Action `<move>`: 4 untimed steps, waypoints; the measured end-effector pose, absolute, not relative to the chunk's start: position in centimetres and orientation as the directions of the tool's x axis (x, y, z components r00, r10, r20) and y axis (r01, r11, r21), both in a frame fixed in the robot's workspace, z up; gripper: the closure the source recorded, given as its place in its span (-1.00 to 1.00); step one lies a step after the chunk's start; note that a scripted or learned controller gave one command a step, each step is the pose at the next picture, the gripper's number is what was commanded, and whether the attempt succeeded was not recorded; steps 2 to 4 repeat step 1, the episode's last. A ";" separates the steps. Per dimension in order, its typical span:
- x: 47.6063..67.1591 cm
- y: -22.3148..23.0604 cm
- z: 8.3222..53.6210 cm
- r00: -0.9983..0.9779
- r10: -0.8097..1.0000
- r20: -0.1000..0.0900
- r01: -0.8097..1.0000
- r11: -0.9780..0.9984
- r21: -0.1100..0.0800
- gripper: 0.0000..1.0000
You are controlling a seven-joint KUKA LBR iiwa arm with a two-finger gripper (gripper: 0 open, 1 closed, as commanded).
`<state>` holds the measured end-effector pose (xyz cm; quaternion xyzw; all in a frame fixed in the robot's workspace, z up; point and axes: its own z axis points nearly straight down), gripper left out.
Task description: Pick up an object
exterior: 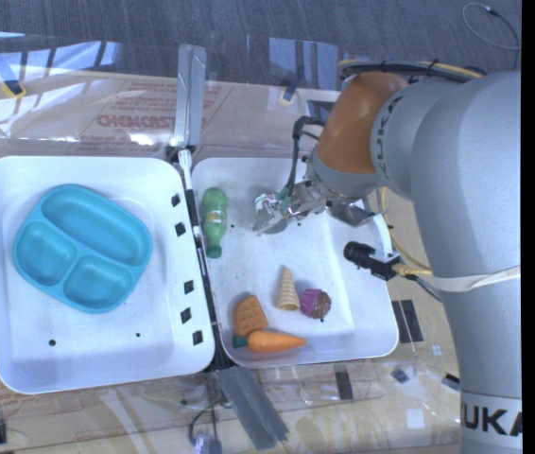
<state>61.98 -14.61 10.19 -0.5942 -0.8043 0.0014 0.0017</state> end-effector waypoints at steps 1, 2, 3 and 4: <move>60.4 -5.7 19.2 -0.210 0.978 0.000 0.978 0.210 -0.002 1.00; 60.4 -5.7 19.2 -0.210 0.978 0.000 0.978 0.210 -0.002 1.00; 60.4 -5.7 19.2 -0.210 0.978 0.000 0.978 0.210 -0.002 1.00; 60.4 -5.7 19.2 -0.210 0.978 0.000 0.978 0.210 -0.002 1.00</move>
